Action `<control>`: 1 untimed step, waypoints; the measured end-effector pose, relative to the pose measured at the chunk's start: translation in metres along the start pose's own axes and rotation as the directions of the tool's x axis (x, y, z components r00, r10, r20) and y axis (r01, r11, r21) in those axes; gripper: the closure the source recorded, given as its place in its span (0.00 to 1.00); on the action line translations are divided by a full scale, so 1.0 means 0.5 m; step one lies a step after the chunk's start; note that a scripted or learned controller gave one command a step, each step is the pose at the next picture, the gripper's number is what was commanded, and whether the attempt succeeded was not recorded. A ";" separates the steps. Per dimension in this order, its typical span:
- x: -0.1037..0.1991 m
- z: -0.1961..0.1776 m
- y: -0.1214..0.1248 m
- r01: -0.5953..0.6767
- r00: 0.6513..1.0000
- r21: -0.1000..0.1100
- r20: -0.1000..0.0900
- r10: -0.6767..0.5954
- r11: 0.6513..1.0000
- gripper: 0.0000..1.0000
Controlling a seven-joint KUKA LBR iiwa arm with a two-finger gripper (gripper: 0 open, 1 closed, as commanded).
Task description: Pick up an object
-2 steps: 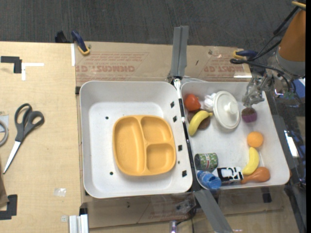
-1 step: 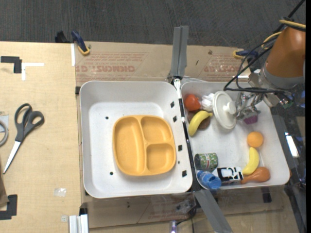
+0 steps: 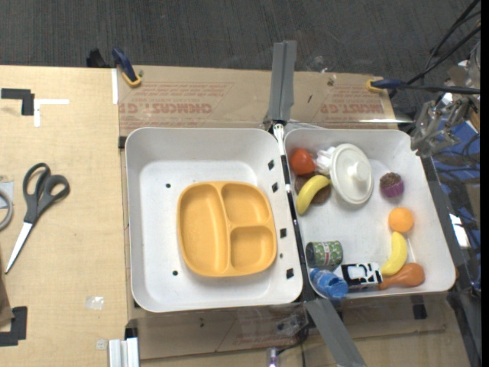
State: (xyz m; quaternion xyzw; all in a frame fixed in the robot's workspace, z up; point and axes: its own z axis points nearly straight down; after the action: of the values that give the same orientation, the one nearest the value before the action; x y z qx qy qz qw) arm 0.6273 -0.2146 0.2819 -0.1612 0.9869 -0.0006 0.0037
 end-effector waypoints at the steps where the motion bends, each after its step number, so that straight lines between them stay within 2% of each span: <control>1: -0.066 -0.229 -0.015 -0.038 0.999 0.000 0.000 0.038 0.999 1.00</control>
State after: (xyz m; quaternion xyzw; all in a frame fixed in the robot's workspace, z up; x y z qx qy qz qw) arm 0.6604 -0.2114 0.3969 -0.1426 0.9898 -0.0003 0.0036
